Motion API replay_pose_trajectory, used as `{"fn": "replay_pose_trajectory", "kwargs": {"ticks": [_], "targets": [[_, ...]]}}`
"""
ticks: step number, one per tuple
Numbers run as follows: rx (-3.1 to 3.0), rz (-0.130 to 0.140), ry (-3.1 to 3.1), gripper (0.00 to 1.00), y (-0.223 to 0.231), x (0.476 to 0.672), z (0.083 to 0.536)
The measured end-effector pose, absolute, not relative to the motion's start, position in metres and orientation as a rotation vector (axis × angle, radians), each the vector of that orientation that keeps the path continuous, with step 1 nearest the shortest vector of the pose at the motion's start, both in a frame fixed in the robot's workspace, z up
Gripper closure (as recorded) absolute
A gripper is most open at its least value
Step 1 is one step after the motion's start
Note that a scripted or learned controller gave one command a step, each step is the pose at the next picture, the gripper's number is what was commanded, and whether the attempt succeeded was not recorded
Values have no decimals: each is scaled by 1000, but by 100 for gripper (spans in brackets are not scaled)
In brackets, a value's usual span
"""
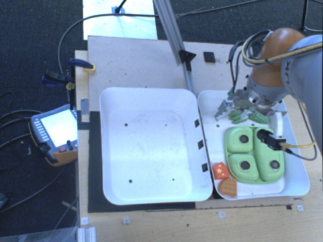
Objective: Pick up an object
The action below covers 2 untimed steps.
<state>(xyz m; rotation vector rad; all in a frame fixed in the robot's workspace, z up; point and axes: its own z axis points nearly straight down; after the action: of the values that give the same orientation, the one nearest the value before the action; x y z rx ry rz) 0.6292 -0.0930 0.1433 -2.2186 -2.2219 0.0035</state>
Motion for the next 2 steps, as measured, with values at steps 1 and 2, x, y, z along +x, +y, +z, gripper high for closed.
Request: {"fn": "replay_pose_trajectory", "kwargs": {"ticks": [1,2], "targets": [[-2220,2,-2222,0,-93,629,91],[-2223,-4,-2225,100,-93,631,105]]}}
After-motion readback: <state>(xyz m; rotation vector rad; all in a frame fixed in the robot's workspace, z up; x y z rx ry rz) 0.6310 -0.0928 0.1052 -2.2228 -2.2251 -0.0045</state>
